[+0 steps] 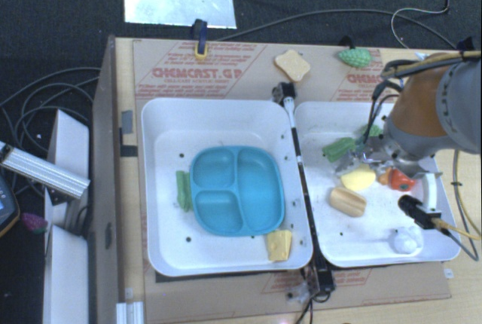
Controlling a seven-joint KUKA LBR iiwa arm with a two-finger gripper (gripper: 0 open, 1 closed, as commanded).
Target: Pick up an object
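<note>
My gripper (360, 159) is low in the right bin (376, 255), under the grey arm that reaches in from the right. It hovers just above a yellow lemon-shaped piece (358, 180) and right beside a green leafy piece (339, 148). An orange-red piece (397, 180) lies to its right, partly under the wrist. A tan bread roll (347, 201) sits below the yellow piece, and a small white object (406, 242) rests near the bin's front right corner. Nothing visibly sits in the gripper.
The left bin (162, 239) holds a blue divided plate (236, 190), a green bean pod (183, 191) at its left and a yellow wedge (279, 245) at the front. Behind the bins lie a toast slice (292, 65) and a green object (354, 56).
</note>
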